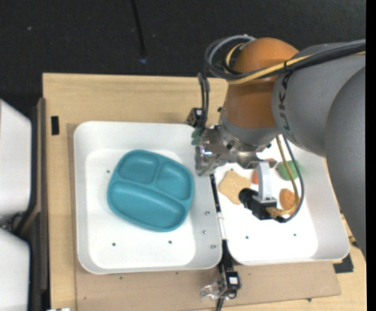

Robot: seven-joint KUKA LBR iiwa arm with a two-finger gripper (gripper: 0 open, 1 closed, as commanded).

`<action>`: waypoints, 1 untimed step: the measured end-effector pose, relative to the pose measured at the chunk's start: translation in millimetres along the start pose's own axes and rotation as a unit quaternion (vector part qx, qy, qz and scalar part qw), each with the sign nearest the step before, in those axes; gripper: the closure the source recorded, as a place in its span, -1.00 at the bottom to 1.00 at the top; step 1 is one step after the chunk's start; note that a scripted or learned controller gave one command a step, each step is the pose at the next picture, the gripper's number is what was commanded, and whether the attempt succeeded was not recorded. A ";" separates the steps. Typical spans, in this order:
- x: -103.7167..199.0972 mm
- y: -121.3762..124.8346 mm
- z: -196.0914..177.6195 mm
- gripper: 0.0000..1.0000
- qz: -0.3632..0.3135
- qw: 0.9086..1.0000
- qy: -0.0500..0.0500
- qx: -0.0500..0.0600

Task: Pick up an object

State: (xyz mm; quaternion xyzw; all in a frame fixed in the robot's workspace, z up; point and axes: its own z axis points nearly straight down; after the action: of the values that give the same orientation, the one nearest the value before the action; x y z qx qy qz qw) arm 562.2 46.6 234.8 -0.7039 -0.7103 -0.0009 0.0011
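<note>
The arm is seen reaching in from the right, its grey body laid across the upper right corner of the right bin. The orange band is turned upward toward the camera, so the wrist is pointed steeply down. The gripper is placed low over the strip where the two bins meet, at the upper left corner of the right bin and just beside the far right edge of the plate. Whether the gripper is open or closed cannot be told, since it is viewed from above and largely covered by the wrist; nothing is seen held in it.

The teal, divided plate is found lying flat in the middle of the left bin. In the right bin, a tan piece is seen just right of the gripper, near the bin's left wall. An orange piece is set further right, and a green piece above it is partly hidden by the arm. Both bins are carried on the wooden bench.
</note>
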 end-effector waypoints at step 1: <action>39.4 -26.0 -5.4 1.00 0.001 1.000 0.000 0.000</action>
State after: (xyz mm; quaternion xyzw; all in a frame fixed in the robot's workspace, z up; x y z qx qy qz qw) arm 535.8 85.8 240.3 -0.7043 -0.7099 -0.0004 0.0012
